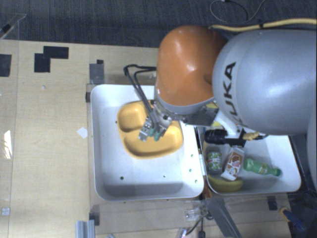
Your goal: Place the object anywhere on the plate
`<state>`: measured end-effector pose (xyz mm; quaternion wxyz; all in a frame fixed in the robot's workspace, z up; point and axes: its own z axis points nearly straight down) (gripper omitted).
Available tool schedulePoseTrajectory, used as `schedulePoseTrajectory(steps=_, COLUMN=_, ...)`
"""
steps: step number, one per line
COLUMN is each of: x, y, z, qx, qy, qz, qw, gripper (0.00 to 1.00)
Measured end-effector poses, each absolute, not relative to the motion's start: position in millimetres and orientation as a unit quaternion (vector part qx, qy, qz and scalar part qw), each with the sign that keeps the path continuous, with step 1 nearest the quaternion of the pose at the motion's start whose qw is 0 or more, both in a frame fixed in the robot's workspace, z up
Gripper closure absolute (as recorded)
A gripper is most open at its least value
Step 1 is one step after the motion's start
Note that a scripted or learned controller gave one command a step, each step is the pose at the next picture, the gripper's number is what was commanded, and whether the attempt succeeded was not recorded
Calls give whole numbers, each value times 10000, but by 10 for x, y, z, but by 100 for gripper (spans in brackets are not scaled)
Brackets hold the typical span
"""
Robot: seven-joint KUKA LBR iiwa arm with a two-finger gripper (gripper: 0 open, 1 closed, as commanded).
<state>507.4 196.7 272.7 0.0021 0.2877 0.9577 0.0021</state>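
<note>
Hanging over the left bin (106,182), the tool (151,131) sits just above the middle of a yellow plate (148,145) — a lobed, heart-like dish that lies in the upper centre of that bin. Whether the tool is spread or pressed together I cannot tell: its tip is small, partly under the wrist, and shows only as a blur of grey metal with a touch of green. Nothing can be made out between its tips. Black cables (136,81) loop from the wrist across the bin's far rim.

Most of the arm (257,73) covers the upper right, its orange band (190,66) standing over the seam between the two bins and its grey body hiding much of the right bin (292,180).

In the right bin the objects lie grouped along the near edge: a green can (214,161) by the dividing wall, a small carton (233,165) with a red and white face just beside it, a green bottle (260,167) lying on its side pointing right, and a banana (225,184) below them against the near rim. All are well apart from the plate — none rests on it.

Both bins stand on a pale wooden table (44,148), which bears black marker shapes (49,58) near its far left.
</note>
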Motion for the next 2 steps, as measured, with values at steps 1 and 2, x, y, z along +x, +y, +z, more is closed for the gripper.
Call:
schedulePoseTrajectory(steps=1, x=4985, y=1762, z=2618, qx=2937, qy=9559, qz=18, qw=21, gripper=100)
schedulePoseTrajectory(steps=2, x=4994, y=1157, z=2262, qx=2966, qy=9550, qz=19, qw=29, gripper=100)
